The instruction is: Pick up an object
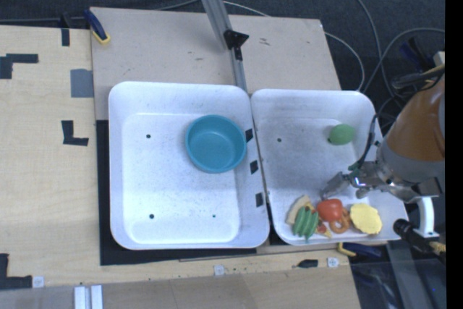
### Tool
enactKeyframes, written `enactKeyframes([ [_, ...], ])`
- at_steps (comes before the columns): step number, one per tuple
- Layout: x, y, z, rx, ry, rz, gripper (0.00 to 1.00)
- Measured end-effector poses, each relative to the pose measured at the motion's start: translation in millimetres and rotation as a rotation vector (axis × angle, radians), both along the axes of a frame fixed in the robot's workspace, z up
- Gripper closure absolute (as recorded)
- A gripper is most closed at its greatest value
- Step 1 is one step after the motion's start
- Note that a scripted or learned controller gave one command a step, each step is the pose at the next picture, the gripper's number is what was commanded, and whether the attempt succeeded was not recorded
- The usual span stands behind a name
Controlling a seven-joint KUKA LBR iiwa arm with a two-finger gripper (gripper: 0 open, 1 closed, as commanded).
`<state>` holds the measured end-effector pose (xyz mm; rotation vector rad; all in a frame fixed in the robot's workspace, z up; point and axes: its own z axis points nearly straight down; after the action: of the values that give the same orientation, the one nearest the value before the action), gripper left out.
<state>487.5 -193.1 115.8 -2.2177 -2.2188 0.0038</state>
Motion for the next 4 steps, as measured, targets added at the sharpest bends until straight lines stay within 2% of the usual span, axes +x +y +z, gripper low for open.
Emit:
enactKeyframes([
  [1, 0, 0, -27, -0.002, -0.005, 0.000, 0.00],
  [2, 1, -1, -14, -0.004, -0.009, 0.000, 1.00],
  [3, 10, -7, 36, -0.003, -0.008, 0.000, 1.00],
  [4, 8, -17, 84, -0.003, -0.008, -0.001, 1.00],
])
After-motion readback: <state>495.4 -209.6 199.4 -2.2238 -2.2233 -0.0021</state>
